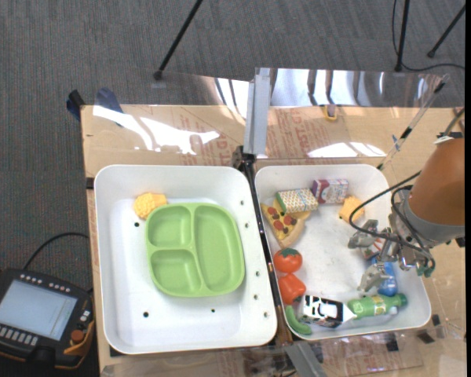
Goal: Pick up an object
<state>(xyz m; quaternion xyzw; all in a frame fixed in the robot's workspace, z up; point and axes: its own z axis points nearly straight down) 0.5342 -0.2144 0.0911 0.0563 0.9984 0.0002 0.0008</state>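
Reaching in from the right, the hand (374, 277) hangs low in the right bin (334, 250), just above a green bottle (374, 305) lying on its side; whether its fingers are spread or closed on anything cannot be told. Nearby sit a pizza slice (283, 223), a tomato (288, 261) and a black-and-white carton (323, 309), while the left bin (118, 210) carries a green divided plate (195, 250).

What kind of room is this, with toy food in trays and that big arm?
Most likely a robotics lab or test bench, not a kitchen. A grey and orange robot arm reaches over white bins of toy food, tripod legs stand on office carpet, and a handheld control screen lies beside the bench.
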